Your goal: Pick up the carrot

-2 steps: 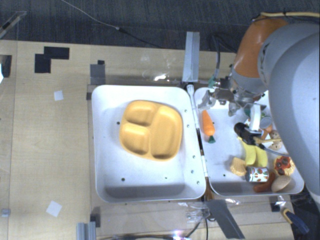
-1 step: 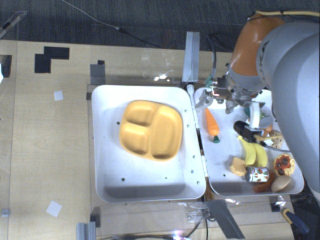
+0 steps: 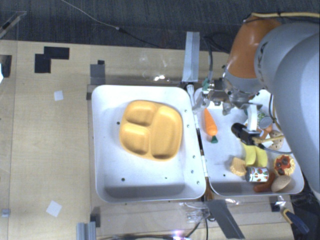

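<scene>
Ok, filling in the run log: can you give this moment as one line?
stage: approach | carrot: lying in right bin, near left wall | end effector: just above carrot's top end | yellow tray: left bin

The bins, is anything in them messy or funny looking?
Nothing looks spilled or broken. The yellow tray sits a bit crooked in the left bin. The carrot lies apart from the toy food crowded in the right bin's corner.

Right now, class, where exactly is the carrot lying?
The carrot lies in the right bin, near its left wall and upper end, just below the gripper and left of the other toy foods.
</scene>
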